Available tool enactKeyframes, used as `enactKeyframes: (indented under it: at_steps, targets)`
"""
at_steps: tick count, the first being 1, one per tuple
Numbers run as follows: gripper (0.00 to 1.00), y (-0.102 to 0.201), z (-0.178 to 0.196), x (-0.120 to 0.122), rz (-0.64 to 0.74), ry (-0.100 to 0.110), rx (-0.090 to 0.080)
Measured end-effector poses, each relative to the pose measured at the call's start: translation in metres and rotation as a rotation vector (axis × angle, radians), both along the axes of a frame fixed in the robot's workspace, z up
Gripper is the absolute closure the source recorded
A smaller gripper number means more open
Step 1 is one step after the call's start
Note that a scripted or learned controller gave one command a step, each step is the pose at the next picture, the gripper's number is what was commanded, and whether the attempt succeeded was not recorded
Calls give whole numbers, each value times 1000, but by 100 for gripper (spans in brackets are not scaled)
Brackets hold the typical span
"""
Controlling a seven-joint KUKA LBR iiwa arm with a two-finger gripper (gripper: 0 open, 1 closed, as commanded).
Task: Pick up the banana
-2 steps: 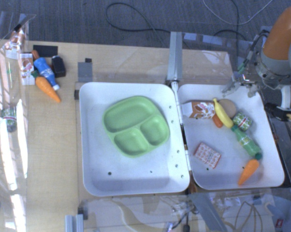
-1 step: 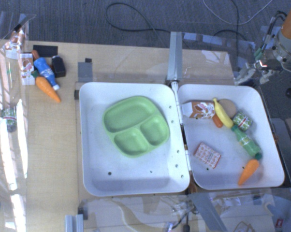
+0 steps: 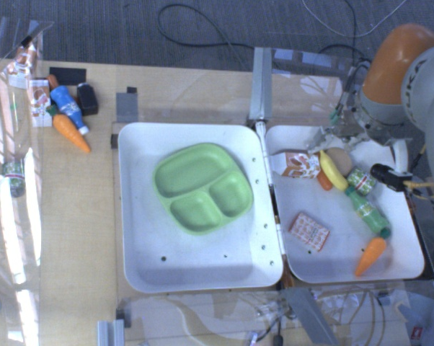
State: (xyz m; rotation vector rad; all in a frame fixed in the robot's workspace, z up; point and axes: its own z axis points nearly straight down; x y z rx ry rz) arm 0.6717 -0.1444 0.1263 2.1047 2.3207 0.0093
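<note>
- The counter (image 3: 166, 107) looks like pale wood with a smooth, faintly shiny finish
- Both white bins (image 3: 130, 215) (image 3: 404, 258) look like smooth matt plastic
- The green divided tray (image 3: 202, 187) is plastic with a soft sheen
- The banana (image 3: 333, 170) and the orange carrot (image 3: 370, 256) look like smooth toy plastic
- The green bottle (image 3: 368, 213) is glossy
- The arm's orange band (image 3: 393, 63) is smooth, with a dull shine
- The floor (image 3: 130, 13) behind looks like rough grey carpet
</note>
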Motion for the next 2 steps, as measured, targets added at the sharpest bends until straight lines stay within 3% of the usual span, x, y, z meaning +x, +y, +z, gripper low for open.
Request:
enactKeyframes:
  at_steps: [1,2]
  targets:
    - [0,60,76,-15,-86,2,2]
    - [0,9,156,-31,-134,2,1]
